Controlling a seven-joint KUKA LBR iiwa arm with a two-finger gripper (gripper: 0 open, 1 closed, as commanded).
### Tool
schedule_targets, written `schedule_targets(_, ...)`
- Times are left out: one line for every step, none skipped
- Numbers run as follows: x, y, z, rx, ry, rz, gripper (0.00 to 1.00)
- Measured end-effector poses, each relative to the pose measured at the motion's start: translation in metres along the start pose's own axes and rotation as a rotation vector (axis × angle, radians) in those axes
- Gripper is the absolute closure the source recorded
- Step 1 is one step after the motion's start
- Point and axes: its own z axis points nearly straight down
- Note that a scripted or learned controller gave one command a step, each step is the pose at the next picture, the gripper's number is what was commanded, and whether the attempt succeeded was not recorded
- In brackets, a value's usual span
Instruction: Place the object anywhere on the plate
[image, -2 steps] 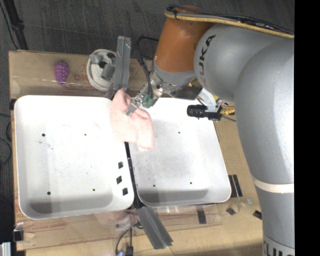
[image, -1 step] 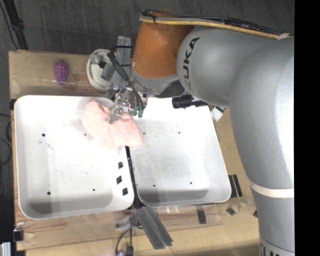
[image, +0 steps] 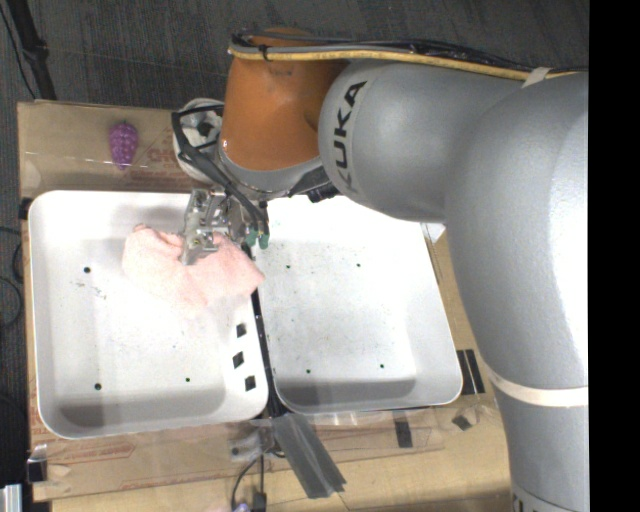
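Note:
A pale pink, flat thing with soft edges (image: 190, 275) lies in the left bin (image: 60, 300), towards its far right corner. I cannot tell whether it is a plate or a cloth. My gripper (image: 205, 238) hangs right over its far edge, at or just above its surface, under the orange wrist band (image: 265, 110). Nothing shows clearly in the gripper. A small purple, grape-like object (image: 123, 143) lies on the bench beyond the left bin's far edge, well away from the gripper.
The right bin (image: 350, 320) lies beside the left one, with the arm's grey bulk (image: 480, 200) above its far and right parts. Black tabs (image: 243, 357) mark the seam between the bins. A grey bracket (image: 305, 455) sticks out at the bench front.

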Motion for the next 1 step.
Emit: schedule_targets(0.0058,0.0416,-0.0081,0.0,-0.004,-0.002,1.0)
